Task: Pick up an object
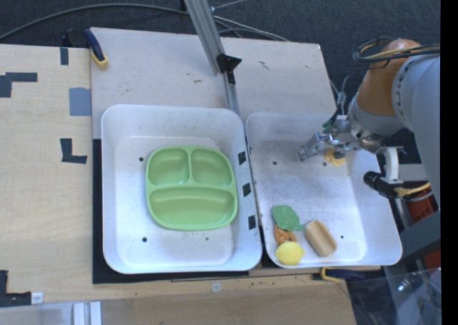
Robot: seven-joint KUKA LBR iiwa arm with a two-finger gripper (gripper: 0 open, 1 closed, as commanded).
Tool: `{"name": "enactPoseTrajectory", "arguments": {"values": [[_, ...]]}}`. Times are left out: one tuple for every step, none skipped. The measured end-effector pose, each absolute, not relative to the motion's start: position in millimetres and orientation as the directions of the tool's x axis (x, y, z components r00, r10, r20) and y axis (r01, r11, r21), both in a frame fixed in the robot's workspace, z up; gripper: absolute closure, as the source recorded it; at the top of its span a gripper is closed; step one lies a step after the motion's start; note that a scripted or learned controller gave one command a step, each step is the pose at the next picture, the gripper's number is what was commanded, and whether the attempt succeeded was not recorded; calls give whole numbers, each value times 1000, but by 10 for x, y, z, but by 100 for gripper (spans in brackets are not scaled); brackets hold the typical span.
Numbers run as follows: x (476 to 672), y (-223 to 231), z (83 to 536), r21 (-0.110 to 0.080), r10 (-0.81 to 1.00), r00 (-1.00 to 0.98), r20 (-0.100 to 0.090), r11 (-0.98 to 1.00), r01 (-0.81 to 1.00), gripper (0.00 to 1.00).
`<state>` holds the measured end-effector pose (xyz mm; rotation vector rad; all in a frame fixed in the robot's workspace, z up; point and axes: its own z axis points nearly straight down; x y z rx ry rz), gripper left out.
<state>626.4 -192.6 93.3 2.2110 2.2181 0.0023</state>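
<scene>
- Grey metal gripper [315, 149] low over right bin's [372, 241] upper half; whether it is open or closed, cannot tell. A small yellow-orange bit beside it, possibly an object, too blurred to name.
- Likely targets clustered at bin's near edge, well apart from gripper: tan bread roll [320, 237], yellow lemon [289, 253], green leaf [286, 216] over an orange piece.
- Left bin [114, 173] holds green divided plate [191, 188].

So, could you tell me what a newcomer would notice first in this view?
Probably the bright green divided plate lying in the middle of the left bin. Next, the small cluster at the right bin's near edge: a lemon, a bread roll and a carrot with a green leaf. The gripper hangs over that bin's far part.
</scene>
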Motion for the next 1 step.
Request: {"name": "enactPoseTrajectory", "arguments": {"values": [[6269,-1919,1042,9,1000,-5,-6,5,1000,100]]}}
